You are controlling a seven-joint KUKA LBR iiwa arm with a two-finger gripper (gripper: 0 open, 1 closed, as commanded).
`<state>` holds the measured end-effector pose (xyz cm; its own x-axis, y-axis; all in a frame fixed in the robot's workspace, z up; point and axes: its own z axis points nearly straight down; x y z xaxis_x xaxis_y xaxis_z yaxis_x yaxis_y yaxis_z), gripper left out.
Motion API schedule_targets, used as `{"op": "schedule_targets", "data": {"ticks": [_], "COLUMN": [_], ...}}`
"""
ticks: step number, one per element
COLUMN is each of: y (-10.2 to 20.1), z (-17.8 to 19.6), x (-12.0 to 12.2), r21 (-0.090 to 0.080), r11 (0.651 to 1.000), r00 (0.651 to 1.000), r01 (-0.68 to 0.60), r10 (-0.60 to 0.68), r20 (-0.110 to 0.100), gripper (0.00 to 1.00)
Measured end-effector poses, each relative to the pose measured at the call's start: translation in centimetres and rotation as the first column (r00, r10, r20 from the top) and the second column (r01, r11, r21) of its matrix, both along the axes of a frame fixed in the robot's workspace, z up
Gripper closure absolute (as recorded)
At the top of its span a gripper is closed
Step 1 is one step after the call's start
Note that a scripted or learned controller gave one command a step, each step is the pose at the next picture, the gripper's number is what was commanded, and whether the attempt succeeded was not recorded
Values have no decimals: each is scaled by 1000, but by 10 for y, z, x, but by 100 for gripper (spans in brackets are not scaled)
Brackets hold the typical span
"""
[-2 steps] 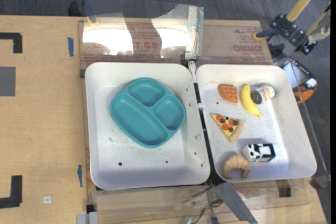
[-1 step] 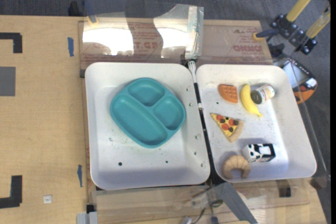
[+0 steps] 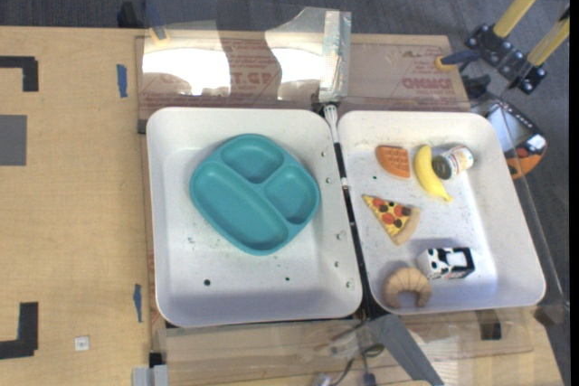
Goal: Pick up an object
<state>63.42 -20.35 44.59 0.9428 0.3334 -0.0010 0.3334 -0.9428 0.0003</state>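
Observation:
The right bin (image 3: 507, 221) holds several toy items. An orange waffle piece (image 3: 393, 160) lies near its back left. Beside it a yellow banana (image 3: 429, 173) rests against a small can (image 3: 451, 163) lying on its side. A pizza slice (image 3: 393, 216) lies toward the bin's left middle. Near the front sit a black-and-white cow-patterned block (image 3: 449, 262) and a tan croissant (image 3: 408, 286), close together.
The left bin (image 3: 172, 267) holds a teal divided plate (image 3: 255, 193). Clear plastic sheeting (image 3: 271, 59) stands behind the bins. A yellow-and-black stand (image 3: 516, 23) is at the upper right. Cardboard (image 3: 63, 194) covers the bench to the left.

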Motion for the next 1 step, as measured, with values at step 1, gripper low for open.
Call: {"op": "schedule_targets", "data": {"ticks": [1], "y": [-20], "z": [-10], "x": [-41], "r21": [2], "r11": [860], "r00": [860], "r01": [-511], "r10": [511], "r20": [0], "gripper": [100]}}
